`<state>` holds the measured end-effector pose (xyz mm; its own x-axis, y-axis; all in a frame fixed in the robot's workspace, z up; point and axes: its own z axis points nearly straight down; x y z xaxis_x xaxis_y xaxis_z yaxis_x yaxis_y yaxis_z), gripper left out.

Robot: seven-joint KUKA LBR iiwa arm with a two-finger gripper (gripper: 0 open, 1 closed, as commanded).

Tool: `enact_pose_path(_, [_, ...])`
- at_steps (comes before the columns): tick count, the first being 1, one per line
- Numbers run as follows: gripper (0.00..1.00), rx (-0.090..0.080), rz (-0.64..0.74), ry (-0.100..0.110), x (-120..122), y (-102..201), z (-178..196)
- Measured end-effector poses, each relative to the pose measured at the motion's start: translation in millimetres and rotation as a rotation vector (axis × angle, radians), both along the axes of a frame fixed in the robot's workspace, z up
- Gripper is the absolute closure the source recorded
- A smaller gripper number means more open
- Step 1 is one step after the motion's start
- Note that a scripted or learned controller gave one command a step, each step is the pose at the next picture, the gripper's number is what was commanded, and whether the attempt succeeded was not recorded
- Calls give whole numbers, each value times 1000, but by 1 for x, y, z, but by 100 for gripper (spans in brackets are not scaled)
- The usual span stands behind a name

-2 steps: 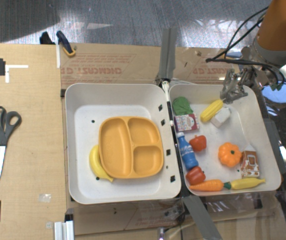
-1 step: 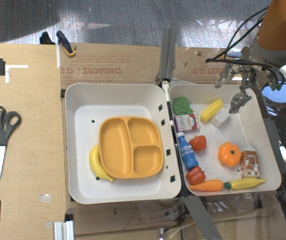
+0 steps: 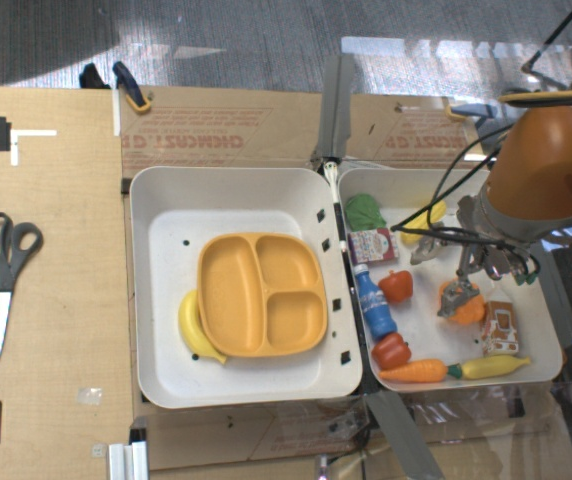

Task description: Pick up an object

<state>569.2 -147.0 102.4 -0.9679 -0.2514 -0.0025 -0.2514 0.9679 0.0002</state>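
The left bin (image 3: 156,298) held one tray (image 3: 263,294) and one banana (image 3: 194,330); the right bin (image 3: 546,353) held many toy foods. The gripper's (image 3: 486,266) finger state was unclear.

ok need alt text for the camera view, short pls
A grey and orange robot arm reaches in from the right, its gripper over the right white bin of toy foods. The left bin holds a yellow divided plate and a banana.

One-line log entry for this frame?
arm: over right bin | gripper: above orange toy, grasp unconfirmed | left bin: yellow plate, banana
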Motion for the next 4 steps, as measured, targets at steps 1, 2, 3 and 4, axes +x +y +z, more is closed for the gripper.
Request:
enact_pose_path(1, [0,-2,84,-2,-21,-49,-9])
enact_pose_path(2, [0,0,64,-4,-77,12,-9])
enact_pose_path(3, [100,-2,67,-7,-75,13,0])
enact_pose_path(4, [100,0,-179,-4,20,48,-9])
